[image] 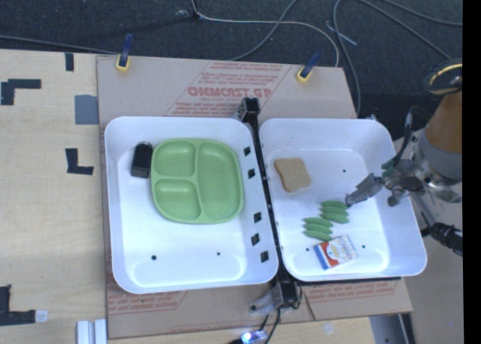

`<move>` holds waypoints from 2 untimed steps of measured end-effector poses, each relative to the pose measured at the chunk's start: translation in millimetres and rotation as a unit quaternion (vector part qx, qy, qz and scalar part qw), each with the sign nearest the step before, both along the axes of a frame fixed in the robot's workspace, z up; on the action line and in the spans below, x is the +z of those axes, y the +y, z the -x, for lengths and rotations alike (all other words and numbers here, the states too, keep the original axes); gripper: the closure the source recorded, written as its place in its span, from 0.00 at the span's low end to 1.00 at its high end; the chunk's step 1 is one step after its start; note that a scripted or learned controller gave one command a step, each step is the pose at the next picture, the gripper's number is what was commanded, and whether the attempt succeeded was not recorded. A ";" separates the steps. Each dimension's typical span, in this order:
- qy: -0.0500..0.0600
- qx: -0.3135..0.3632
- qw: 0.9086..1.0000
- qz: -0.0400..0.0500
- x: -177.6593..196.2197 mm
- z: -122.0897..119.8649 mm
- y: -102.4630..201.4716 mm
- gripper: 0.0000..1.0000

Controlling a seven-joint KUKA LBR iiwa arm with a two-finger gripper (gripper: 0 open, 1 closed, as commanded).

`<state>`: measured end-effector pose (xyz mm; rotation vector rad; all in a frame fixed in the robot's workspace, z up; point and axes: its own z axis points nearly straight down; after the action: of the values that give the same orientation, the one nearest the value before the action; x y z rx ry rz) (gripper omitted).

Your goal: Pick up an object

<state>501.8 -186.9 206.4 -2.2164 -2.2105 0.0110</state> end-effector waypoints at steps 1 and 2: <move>-0.006 0.002 1.000 0.001 5.6 -2.8 0.1 0.00; -0.004 0.001 1.000 0.001 -41.5 -2.2 -7.2 0.00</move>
<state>504.0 -194.2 164.9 -2.2188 -2.2178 0.0055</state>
